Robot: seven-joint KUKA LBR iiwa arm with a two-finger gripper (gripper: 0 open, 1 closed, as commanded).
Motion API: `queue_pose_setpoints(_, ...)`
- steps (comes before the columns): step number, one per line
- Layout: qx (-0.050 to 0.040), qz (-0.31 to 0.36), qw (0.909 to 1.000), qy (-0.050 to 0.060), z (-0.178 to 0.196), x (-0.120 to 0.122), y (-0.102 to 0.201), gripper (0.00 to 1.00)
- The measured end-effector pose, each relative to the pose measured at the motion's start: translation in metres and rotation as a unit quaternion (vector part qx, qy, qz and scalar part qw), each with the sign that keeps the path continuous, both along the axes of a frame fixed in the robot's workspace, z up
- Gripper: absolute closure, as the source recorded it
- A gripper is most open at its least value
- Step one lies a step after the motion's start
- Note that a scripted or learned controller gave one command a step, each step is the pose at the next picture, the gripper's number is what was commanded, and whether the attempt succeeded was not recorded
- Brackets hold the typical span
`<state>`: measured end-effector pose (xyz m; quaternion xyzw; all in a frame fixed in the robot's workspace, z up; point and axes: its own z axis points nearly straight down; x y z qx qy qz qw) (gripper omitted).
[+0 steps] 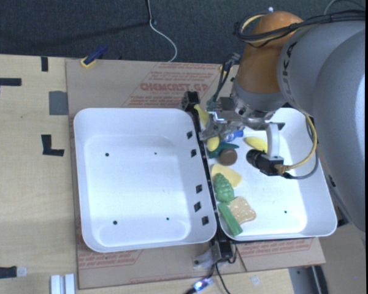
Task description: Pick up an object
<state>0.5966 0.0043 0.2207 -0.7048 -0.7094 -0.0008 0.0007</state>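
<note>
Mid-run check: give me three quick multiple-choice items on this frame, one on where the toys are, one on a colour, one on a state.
1. Which bin holds the toys?
A. the left bin
B. the right bin
C. both bins alike

2. What colour is the round toy under the gripper?
A. brown
B. red
C. white

3. How does the tan bread-shaped toy lie?
A. lifted clear of the bin
C. flat on the bin floor
B. outside both bins on the bench

Answers:
1 B: the toys cluster in the right bin, along its left wall.
2 A: the round toy below the gripper is brown.
3 C: the bread toy rests on the floor beside the green toy.
</note>
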Motion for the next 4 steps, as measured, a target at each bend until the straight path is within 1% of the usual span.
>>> queue_pose_setpoints(1,-0.0006,-0.002,1.0000,0.000,0.011,0.006,0.016,1.00)
queue_pose_setpoints(2,-0.0015,-0.003,1.0000,0.003,0.005,-0.048,0.022,1.00)
queue_pose_setpoints(3,-0.0006,-0.002,1.0000,0.002,0.019,-0.084,0.036,1.00)
queue_pose_setpoints(4,-0.0023,-0.006,1.0000,0.006,-0.040,-0.116,-0.022,1.00)
